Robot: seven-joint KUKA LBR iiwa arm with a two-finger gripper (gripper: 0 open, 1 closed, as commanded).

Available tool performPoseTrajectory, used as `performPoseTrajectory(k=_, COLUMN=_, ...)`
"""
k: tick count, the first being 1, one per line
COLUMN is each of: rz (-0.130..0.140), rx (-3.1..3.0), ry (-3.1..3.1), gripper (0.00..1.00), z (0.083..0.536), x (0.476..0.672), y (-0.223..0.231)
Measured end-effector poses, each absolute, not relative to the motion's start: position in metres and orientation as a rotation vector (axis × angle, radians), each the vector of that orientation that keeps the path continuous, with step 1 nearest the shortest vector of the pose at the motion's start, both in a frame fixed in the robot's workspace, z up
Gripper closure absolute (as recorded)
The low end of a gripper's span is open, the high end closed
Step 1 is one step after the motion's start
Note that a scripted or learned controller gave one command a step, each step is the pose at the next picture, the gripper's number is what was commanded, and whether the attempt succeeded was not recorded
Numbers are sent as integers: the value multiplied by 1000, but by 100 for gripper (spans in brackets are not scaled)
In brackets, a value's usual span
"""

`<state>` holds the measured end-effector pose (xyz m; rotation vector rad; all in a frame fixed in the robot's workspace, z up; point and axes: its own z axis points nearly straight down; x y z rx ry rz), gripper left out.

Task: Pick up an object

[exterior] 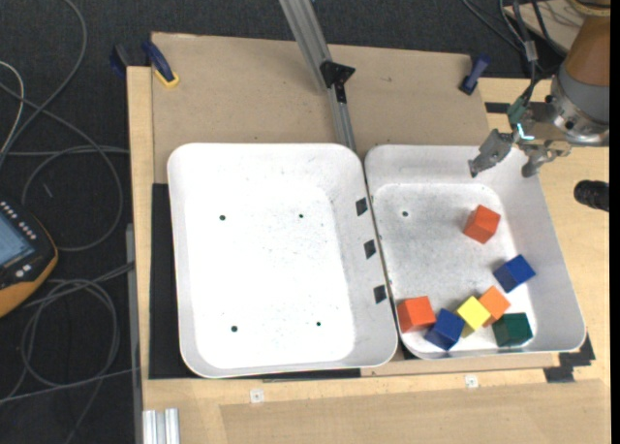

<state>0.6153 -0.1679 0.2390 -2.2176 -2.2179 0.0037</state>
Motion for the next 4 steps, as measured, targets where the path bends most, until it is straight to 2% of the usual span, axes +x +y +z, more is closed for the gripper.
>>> performPoseTrajectory(k=1, rz=0, rx=-2219, ry=-2223, gripper=0, z=242, x=616, y=-168)
performPoseTrajectory(k=2, rz=5, rx=-2218, ry=-2217, gripper=0, z=196, x=611, y=-174)
performPoseTrajectory(k=3, rz=5, rx=-2217, ry=-2218, gripper=0, z=141, x=619, y=-178)
performPoseTrajectory(k=4, rz=4, rx=-2218, ry=-2218, gripper=0, z=97, x=618, y=-177)
